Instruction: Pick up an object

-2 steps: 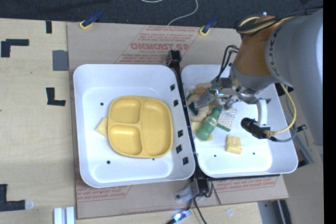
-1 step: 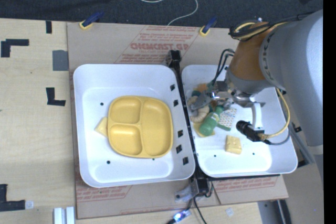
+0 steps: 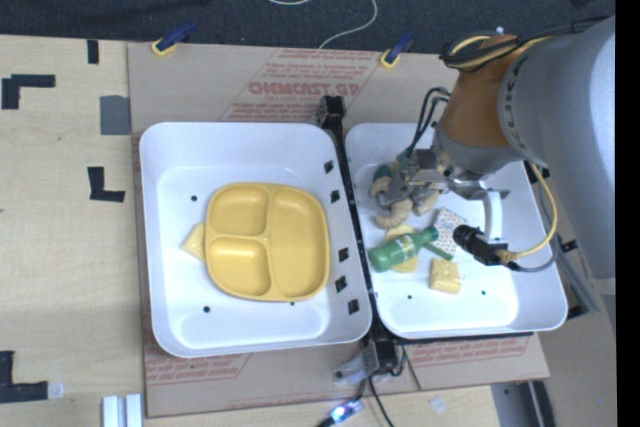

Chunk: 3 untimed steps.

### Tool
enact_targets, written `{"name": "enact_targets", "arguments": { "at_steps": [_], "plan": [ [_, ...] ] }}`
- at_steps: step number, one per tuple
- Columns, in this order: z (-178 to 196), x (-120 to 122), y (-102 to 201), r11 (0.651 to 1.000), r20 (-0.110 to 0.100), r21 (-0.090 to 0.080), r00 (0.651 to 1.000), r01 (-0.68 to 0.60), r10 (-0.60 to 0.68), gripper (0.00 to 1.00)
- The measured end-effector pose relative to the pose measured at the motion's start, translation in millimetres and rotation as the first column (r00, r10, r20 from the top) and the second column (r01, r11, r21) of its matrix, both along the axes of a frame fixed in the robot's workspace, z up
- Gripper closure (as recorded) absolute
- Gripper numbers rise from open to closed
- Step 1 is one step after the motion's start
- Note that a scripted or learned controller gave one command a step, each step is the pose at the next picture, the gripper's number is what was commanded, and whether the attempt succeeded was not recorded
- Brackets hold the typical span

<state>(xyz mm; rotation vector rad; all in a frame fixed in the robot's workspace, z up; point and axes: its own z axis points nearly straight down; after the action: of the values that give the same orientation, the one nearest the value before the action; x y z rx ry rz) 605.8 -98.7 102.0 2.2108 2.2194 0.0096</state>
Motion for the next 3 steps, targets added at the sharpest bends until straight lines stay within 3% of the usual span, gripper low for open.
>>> {"name": "enact_targets", "arguments": {
  "at_steps": [2, 3],
  "plan": [
    [105, 1, 5, 1.0, -0.006, 0.002, 1.0, 0.002, -0.002, 1.0],
    [123, 1, 6, 1.0, -0.01, 0.002, 1.0, 0.002, -0.002, 1.0]
  ]
}}
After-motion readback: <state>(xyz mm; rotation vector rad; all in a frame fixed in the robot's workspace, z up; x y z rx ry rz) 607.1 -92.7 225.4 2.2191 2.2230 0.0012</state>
